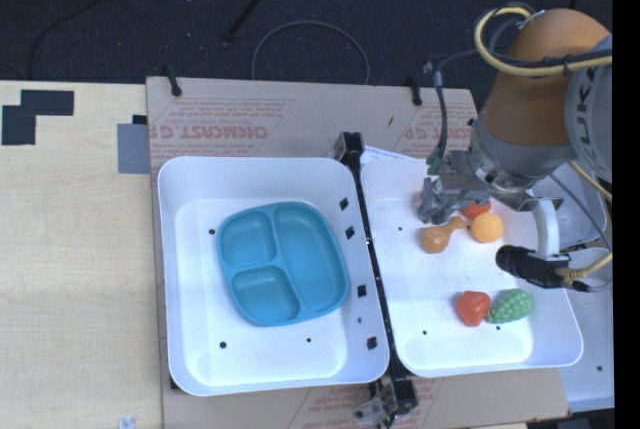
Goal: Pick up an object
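Gripper [440, 202] metal sat low in the right white bin [420, 337], near its far edge, and you could not tell from this slanted view how its tip was set. Just beside it, toward the bin's near edge, lay a tan pear-shaped plastic toy [440, 237], its narrow neck pointing up toward the tool and its long axis running slantwise to the far-right corner. You would judge that toy the closest candidate, lying almost under the tool. An orange plastic ball [487, 227] rested just to its right, with a small red piece [476, 210] touching it on the far side. Nearer the bin's near-right corner, a red plastic pepper-like toy [474, 307] lay against a green knobbly plastic fruit [511, 305]. In the left white bin [190, 357] sat a blue divided plastic plate [282, 262].
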You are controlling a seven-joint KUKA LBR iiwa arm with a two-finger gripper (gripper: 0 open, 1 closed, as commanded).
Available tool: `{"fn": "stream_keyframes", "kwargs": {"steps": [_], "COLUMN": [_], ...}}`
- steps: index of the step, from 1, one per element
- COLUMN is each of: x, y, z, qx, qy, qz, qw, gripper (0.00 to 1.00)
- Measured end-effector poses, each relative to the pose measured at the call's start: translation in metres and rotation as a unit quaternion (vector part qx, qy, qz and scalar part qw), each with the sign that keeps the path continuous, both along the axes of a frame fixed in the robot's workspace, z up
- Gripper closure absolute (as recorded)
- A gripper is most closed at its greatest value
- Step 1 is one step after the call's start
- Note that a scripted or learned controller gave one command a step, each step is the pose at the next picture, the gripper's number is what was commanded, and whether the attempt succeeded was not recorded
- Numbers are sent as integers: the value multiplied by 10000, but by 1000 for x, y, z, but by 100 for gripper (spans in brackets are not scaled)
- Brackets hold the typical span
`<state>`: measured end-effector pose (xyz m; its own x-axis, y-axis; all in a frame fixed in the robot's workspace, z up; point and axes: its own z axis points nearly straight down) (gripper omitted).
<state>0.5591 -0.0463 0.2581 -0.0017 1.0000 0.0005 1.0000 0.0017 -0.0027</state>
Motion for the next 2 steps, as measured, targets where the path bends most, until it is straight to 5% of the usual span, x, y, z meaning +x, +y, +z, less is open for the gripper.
{"fn": "stream_keyframes", "kwargs": {"steps": [2], "x": [34], "y": [92], "z": [-3], "qx": [-3], "qy": [-4], "qz": [5], "qw": [10000], "gripper": [100]}}
